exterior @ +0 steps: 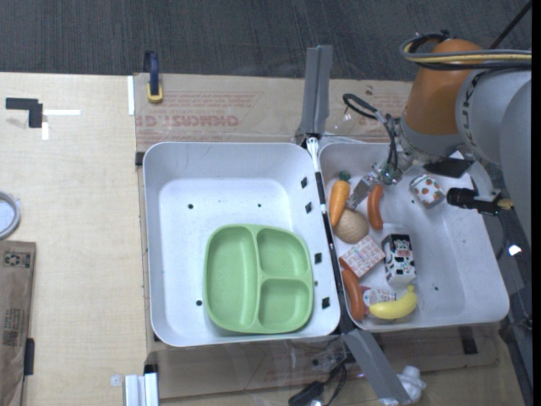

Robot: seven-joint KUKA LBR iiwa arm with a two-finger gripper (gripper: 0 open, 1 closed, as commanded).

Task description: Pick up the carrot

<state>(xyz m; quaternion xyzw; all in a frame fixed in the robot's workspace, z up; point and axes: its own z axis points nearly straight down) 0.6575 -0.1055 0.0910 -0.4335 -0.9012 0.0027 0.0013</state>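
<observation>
- Dark carpet runs across the top of the camera view; below it lies the tabletop (68,193), pale wood on the left with brown cardboard under the bins.
- Left bin (169,227): white and shallow, holding a green tray (258,279) with three compartments, set toward the bin's near right corner.
- Right bin (461,277): white, just beside the left bin, the two rims meeting along a shared edge.
- Carrot (338,199): orange, lying in the right bin's far left part, close to the shared edge, its length running roughly far to near.
- Round tan item (351,224): touching the carrot's near end.
- Sausage (374,207): reddish, just right of the carrot, apart from it by a narrow gap.
- Further contents toward the near side: a pink checkered packet (363,256), a black-and-white carton (399,259), a second reddish sausage (352,293) and a banana (394,306).
- Small white ball with red marks (426,189): in the right bin's far part.
- Arm (499,117): grey with an orange band, reaching in from the right above the right bin's far side.
- Claw (372,180): low over the bin, just above the first sausage's far end and right of the carrot top. Whether it is wide or narrow cannot be told; nothing is seen gripped.
- Blue-handled clamp (152,78): at the cardboard's far edge.
</observation>
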